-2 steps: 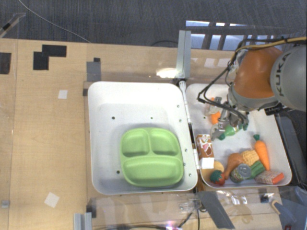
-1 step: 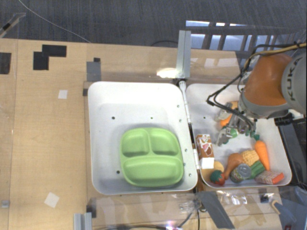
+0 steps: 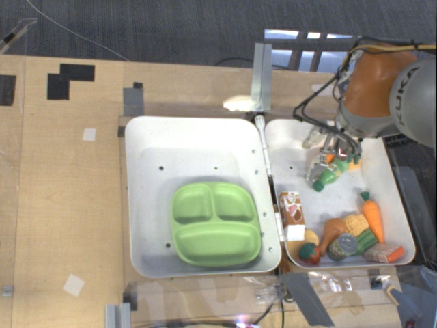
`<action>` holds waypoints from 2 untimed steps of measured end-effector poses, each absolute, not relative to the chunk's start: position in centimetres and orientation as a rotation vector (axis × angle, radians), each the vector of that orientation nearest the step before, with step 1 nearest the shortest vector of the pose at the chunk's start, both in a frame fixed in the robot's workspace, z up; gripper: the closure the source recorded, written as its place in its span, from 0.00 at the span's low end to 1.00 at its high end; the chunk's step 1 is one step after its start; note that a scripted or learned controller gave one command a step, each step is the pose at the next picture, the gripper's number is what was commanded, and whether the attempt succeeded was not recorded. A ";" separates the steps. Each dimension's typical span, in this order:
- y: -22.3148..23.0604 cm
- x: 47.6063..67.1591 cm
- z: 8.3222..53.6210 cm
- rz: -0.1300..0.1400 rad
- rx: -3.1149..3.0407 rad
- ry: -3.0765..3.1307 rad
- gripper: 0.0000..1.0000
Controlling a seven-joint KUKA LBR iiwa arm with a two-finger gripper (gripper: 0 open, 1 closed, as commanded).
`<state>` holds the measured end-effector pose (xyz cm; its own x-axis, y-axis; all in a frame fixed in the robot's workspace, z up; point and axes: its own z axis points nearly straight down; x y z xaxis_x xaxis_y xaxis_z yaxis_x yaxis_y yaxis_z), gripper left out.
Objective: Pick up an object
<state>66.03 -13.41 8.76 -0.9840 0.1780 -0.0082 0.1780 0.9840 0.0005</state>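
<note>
Pincer (image 3: pixel 332 152) hangs over the right bin (image 3: pixel 287 139). Green bottle (image 3: pixel 323 175) lies tilted just under it. Can't tell if it grips.

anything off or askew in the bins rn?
One thing: the small carton leans against the divider wall of the right bin rather than lying flat. The green divided plate sits level in the left bin.

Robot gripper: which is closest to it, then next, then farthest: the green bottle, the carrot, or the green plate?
From the gripper:
1. Green bottle, right below it in the right bin.
2. Carrot, lower in the same bin, near its right wall.
3. Green plate, in the left bin.
</note>
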 end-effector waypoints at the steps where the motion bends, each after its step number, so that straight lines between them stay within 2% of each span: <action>1: -9.6 57.6 9.0 0.000 0.262 3.118 0.00; 2: -11.6 65.3 8.8 -0.001 0.116 3.127 0.00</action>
